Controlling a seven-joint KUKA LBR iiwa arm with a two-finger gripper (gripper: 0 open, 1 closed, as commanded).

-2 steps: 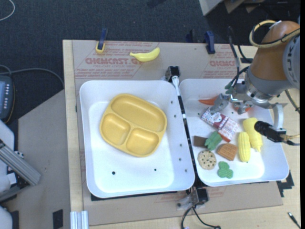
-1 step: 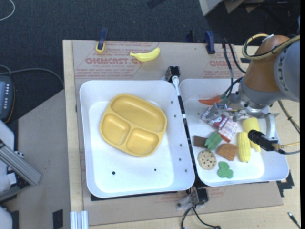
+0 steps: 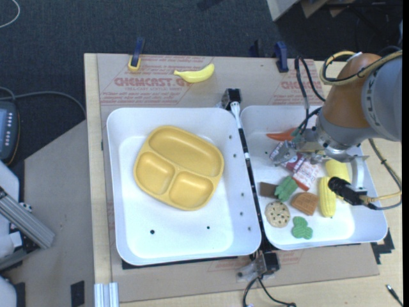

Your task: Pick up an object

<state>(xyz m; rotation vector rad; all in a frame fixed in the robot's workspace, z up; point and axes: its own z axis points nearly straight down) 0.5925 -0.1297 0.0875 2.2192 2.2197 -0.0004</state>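
Observation:
In the right bin (image 3: 364, 226) lie several toy foods. An orange carrot (image 3: 278, 135) is at the back, with a crumpled silver wrapper (image 3: 283, 152) and a red-and-white packet (image 3: 304, 170) in front of it. Nearer the front are a green piece (image 3: 285, 188), a brown block (image 3: 266, 188), a cookie (image 3: 277, 213), a green broccoli (image 3: 301, 229), a tan bread piece (image 3: 305, 203) and a yellow corn cob (image 3: 326, 197). My gripper (image 3: 305, 148) hangs low over the wrapper and packet, and the wrist hides its tip. I see nothing lifted.
The left bin (image 3: 128, 222) holds a yellow divided plate (image 3: 178, 167). A yellow banana (image 3: 195, 73) lies on the bench behind the bins. A black divider rail (image 3: 246, 165) runs between the bins. Another yellow piece (image 3: 337, 169) sits beside the wrist.

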